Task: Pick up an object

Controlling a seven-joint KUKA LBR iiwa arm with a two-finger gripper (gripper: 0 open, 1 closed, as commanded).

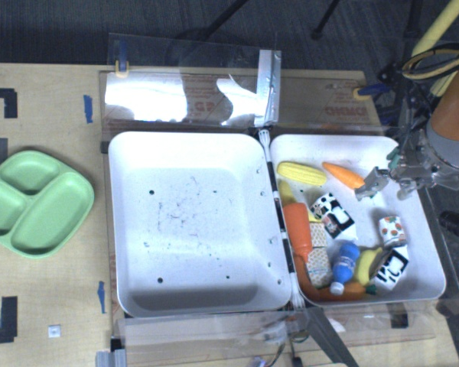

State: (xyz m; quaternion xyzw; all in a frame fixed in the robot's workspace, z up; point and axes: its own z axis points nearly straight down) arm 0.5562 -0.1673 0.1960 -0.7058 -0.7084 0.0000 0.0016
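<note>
Wooden tabletop [53, 105] carries two shallow white bins side by side, dark floor behind; green divided plate [37, 202] sits well apart at far left; clear plastic sheet [191, 90] along the back edge

gripper [390, 180] hovers over the right bin [432, 270] near its upper right, just right of the carrot [344, 175]; fingers look spread a little with nothing between them, not touching any item as far as I can tell

left bin [191, 212] has a bare floor with a few dark specks, lots of open room; right bin is crowded, items packed toward its left wall and front edge; a strip of bare floor runs along its right wall and back right corner

corn [301, 174] lies near the back left, long axis roughly left-right, just beside the carrot, whose tip points down-right; orange tube [297, 232] lies along the left wall, long axis front-to-back; black-and-white cow toy [333, 212] in the middle; blue bottle [344, 264] tilted, cap toward front; spotted cup [391, 228] and black-and-white block [392, 268] near the right wall, banana [366, 264] just beside the block
</note>
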